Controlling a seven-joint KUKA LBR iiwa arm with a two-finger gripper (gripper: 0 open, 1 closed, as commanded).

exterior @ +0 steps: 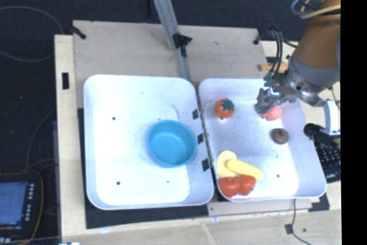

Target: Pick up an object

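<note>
My gripper (pixel 266 105) hangs over the upper right part of the right bin (pixel 298 181), right over a pink ball (pixel 274 113) that shows just below and to the right of it. A red tomato with a green stem (pixel 224 108) lies to the left of the gripper. A small brown object (pixel 280 135) rests lower in the same bin. Near the front edge lie a yellow banana (pixel 238 166) and a red pepper (pixel 235 185). A blue bowl (pixel 171 143) sits in the left bin (pixel 109 106).
A grey metal post (pixel 163 3) slants up from between the bins. A dark device (pixel 325 149) sits at the right edge of the right bin. Cables hang by the arm's orange wrist band (pixel 318 37).
</note>
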